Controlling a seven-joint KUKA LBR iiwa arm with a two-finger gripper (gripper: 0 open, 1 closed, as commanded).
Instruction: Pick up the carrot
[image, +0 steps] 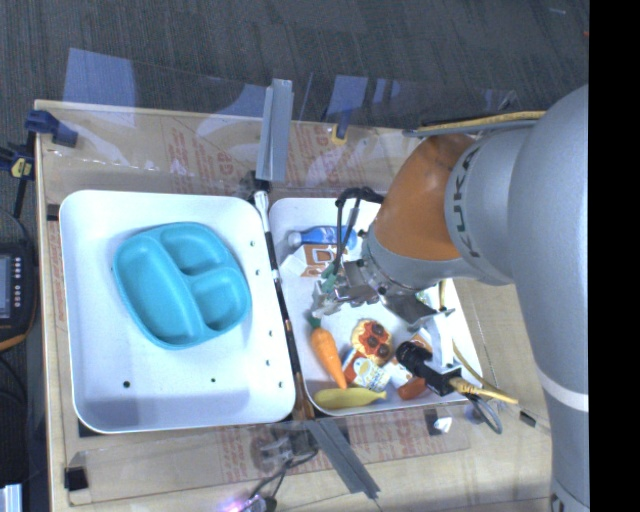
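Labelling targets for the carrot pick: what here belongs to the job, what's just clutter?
Job: carrot, in the right bin; hand close by its leafy end.
Clutter: yellow banana and blue-and-white packet, same bin; blue divided plate, left bin.

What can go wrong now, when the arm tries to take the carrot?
1. The carrot lies close to the right bin's left wall, so the gripper may strike that wall when it descends.
2. A banana and small toys crowd the carrot's lower end and side; they could be pushed or caught instead.
3. The gripper seems to be above the carrot's green end, not its middle, so a grasp there might slip off.
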